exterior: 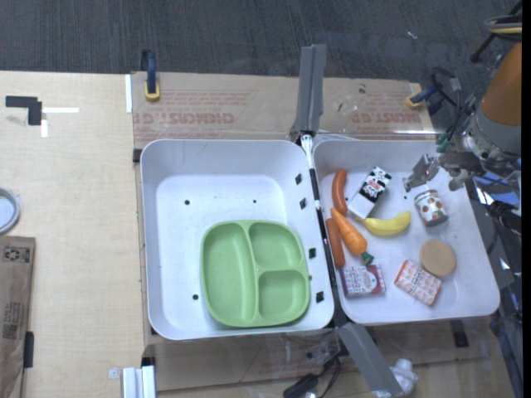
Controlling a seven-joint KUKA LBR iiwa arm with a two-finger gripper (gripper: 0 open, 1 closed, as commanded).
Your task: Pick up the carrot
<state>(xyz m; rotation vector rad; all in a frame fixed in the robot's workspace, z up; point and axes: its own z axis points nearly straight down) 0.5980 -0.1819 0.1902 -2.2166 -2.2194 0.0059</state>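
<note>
Carrot lies in the right bin, just left of the banana and touching it at the tip, untouched. Well to the banana's upper right, the gripper hovers empty; its opening I cannot tell. A good approach should come down over the carrot's thick middle, jaws across its width, clear of the banana.

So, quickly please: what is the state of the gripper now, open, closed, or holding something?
Gripper: it cannot be told; it sits above the right bin's back edge near the small can, away from the carrot.
</note>
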